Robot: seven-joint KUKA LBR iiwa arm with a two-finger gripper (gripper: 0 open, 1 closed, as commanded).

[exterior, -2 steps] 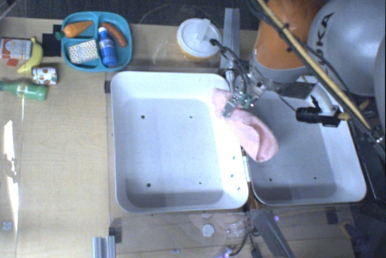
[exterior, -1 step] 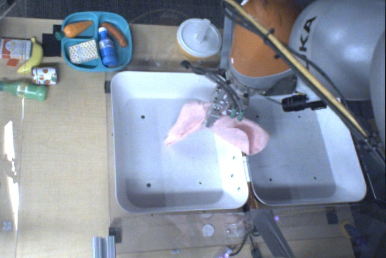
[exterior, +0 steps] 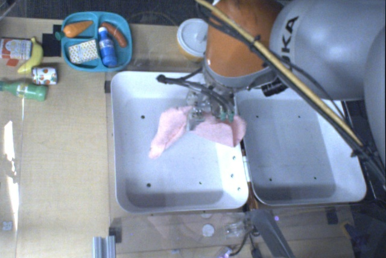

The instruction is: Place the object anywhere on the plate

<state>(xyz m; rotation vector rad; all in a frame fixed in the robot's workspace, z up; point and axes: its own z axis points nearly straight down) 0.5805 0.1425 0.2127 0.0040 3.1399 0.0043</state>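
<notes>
A pale pink crumpled cloth [exterior: 181,128] lies in the left shallow white bin [exterior: 139,184], spread across its upper middle, with one lobe trailing down to the left and another bunched against the bin's right wall. The grey arm with the orange band [exterior: 241,34] reaches in from the right and hangs over that bin's upper right part. Its pincer [exterior: 208,111] sits right at the top of the cloth, between the two lobes; the metal parts overlap the fabric, but whether the pincer is open, closed or pinching the cloth cannot be told from this angle. A thin tan cable [exterior: 283,73] runs diagonally across the arm.

The right shallow white bin [exterior: 301,154] sits just beside the left one, their walls touching.

On the wooden surface [exterior: 54,160] to the upper left stands a blue divided plate [exterior: 123,28] holding toy food: an orange carrot-like piece [exterior: 78,28], a blue bottle [exterior: 107,49] and a small patterned square [exterior: 82,52]. Left of the plate lie a yellow toy banana [exterior: 33,55], a small printed can [exterior: 44,75] and a green toy bottle [exterior: 24,90]. A round white lidded cup [exterior: 193,37] stands near the arm, behind the left bin.
</notes>
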